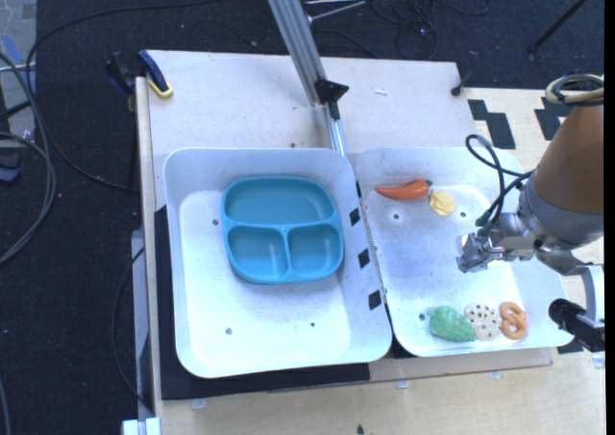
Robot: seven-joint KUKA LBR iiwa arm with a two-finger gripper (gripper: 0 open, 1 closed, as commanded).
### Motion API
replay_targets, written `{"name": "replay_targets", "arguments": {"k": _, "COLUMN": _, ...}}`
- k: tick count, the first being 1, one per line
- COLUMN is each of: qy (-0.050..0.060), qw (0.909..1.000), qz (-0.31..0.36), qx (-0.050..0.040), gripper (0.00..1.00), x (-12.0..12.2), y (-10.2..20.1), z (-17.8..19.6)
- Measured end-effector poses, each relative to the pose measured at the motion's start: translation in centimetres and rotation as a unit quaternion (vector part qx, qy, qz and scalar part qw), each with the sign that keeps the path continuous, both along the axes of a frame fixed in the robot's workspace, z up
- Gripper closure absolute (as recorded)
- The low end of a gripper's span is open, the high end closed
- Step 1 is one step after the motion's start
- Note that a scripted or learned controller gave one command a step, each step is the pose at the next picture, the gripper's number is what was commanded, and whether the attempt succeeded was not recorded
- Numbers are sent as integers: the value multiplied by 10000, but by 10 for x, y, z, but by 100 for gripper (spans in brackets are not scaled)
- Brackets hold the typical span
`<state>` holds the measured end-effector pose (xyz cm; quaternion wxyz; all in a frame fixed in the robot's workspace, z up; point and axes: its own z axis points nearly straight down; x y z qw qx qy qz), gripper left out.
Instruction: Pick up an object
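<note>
My gripper (474,256) hangs over the right bin (408,241), near its right side, above bare floor. An orange carrot-like piece (405,189) and a small yellow piece (442,202) lie at the bin's far end, up and left of the gripper. Along the near edge sit a green leafy piece (451,324), a round spotted cookie (482,320) and an orange pretzel (513,320), below the gripper. Nothing shows between the fingers.
The left bin (192,260) holds a blue divided plate (283,229). A slanted metal pole (293,25) runs down from the top to the gap between the bins. The arm's orange and grey body (572,183) covers the right bin's right edge.
</note>
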<state>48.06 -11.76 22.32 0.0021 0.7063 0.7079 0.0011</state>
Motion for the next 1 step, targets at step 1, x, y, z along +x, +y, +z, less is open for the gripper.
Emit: {"name": "replay_targets", "arguments": {"k": 1, "qy": -5, "qw": 10000, "qz": 3, "qx": -3, "gripper": 100, "x": 2, "y": 0, "z": 47}}
